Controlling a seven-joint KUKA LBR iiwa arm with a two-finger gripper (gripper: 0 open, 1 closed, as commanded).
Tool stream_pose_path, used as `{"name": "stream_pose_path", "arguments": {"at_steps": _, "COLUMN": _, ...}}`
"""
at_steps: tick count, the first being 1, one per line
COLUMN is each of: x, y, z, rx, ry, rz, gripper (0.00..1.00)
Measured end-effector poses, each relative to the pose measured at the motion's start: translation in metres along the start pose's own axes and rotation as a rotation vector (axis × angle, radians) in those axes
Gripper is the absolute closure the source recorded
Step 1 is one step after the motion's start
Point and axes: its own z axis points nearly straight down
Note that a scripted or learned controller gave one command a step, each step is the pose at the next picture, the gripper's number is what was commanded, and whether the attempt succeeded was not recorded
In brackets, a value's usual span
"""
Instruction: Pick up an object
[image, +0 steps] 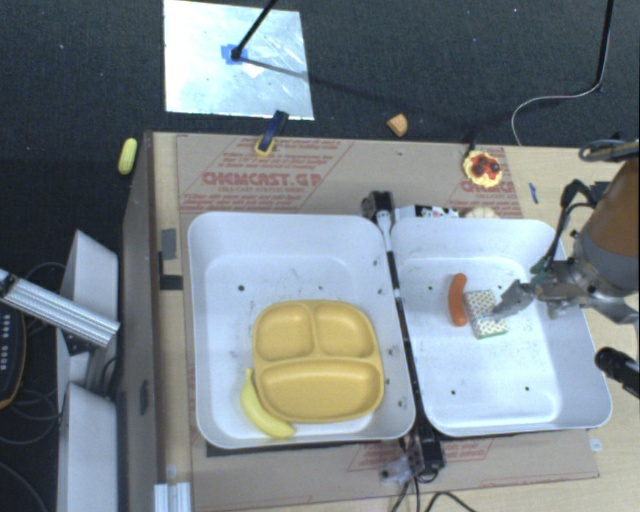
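I have the arm (610, 240) reaching in from the right, its grey metal wrist low over the right bin (540, 405). The hand (508, 300) points left, thin fingers angled down toward a small flat patterned block (485, 314), pale with a speckled, checkered face. The fingertips sit right at the block's right edge, but I cannot tell whether they are parted or closed, or whether they pinch it. Just beside the block on its left lies an orange sausage-shaped piece (457, 299), smooth and rounded at both ends, set roughly upright in the view and touching or nearly touching the block.

The left bin (225, 250) is the same shallow white moulded plastic with rounded corners. In it rests a yellow plastic tray (318, 358) with three compartments, two small above and one wide below, glossy and soft-edged. A curved yellow banana (262, 412) lies against the tray's lower-left corner.

Both bins sit on a brown cardboard sheet (260, 175) with red print, covering the table. Near its far edge I see a small round toy with red dots (483, 167).
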Motion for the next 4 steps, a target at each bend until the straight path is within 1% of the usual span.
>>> {"name": "stream_pose_path", "arguments": {"at_steps": 1, "x": 0.044, "y": 0.036, "z": 0.115, "rx": -0.01, "ry": -0.001, "rz": 0.0, "gripper": 0.0}}
{"name": "stream_pose_path", "arguments": {"at_steps": 2, "x": 0.042, "y": 0.071, "z": 0.114, "rx": -0.011, "ry": -0.003, "rz": 0.0, "gripper": 0.0}}
{"name": "stream_pose_path", "arguments": {"at_steps": 3, "x": 0.041, "y": 0.072, "z": 0.102, "rx": -0.017, "ry": -0.007, "rz": -0.001, "gripper": 1.0}}
{"name": "stream_pose_path", "arguments": {"at_steps": 4, "x": 0.126, "y": 0.041, "z": 0.015, "rx": -0.002, "ry": 0.001, "rz": -0.001, "gripper": 1.0}}
